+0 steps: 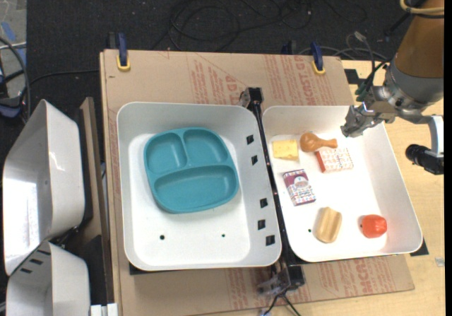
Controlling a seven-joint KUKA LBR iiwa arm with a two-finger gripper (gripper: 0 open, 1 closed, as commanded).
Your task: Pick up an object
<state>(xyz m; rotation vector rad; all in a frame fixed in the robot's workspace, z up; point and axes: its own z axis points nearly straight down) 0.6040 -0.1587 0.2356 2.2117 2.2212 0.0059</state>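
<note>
The grey arm (417, 74) with its orange band reaches in from the right, its wrist bent down so that the gripper (355, 124) hangs over the upper right corner of the right bin (402, 201). The dark jaws point down and to the left, but whether they are spread or pressed together cannot be told, and nothing shows between them. Just left of the gripper lies a brown toy drumstick (317, 142), smooth and rounded, with a thin bone end pointing right. Beside it to the left sits a pale yellow cheese wedge (285, 149), and just below the drumstick a small red and white patterned box (334, 160). Lower down a flat purple and white packet (299, 187) lies tilted, its print too small to read. Near the bin's front edge lie a tan bread roll (328, 225) and a glossy red tomato (373, 225), apart from each other. The left bin (134, 166) holds a teal plastic divided plate (191, 169) with three compartments and rounded corners. Both bins rest on a brown cardboard surface (212, 74) printed with faint red lettering that is not legible.
</note>
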